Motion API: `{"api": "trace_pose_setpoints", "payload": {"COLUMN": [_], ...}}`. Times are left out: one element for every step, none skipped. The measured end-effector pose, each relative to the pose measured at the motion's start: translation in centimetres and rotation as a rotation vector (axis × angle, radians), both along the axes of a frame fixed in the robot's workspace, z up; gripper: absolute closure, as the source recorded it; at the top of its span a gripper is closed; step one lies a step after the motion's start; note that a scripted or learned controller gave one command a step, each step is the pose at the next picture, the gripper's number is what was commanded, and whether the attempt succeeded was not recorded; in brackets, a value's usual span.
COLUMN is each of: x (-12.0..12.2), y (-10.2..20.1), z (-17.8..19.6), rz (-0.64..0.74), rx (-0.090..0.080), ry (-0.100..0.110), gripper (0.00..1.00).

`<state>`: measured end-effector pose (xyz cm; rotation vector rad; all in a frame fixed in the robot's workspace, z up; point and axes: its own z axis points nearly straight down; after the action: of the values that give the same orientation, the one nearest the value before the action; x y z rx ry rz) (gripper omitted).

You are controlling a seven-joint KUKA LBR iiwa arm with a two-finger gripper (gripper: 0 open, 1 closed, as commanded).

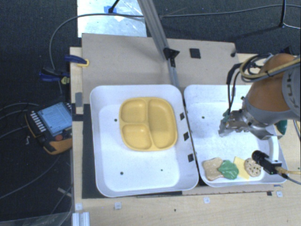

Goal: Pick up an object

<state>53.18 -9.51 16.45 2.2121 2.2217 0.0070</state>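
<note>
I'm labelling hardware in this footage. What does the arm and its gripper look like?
The arm is a rounded grey body with an orange band above the wrist. Black cables loop along its upper side. The gripper is a small grey metallic piece at the arm's end, over the right bin. A black part juts out below.

Arm (275,91): cut off at the right picture edge; its bulk hides part of the right bin (207,107). Gripper (231,125): blurred, finger state unreadable. Green toy (229,169): too small to identify. Cables, far right: leave the picture.
</note>
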Motion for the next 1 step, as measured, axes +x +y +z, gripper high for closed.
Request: {"api": "trace_pose_setpoints", "payload": {"x": [-0.12], "y": [0.22], "z": [6.39], "rz": [0.001], "rx": [0.0], "ry": [-0.001], "gripper": [1.0]}}
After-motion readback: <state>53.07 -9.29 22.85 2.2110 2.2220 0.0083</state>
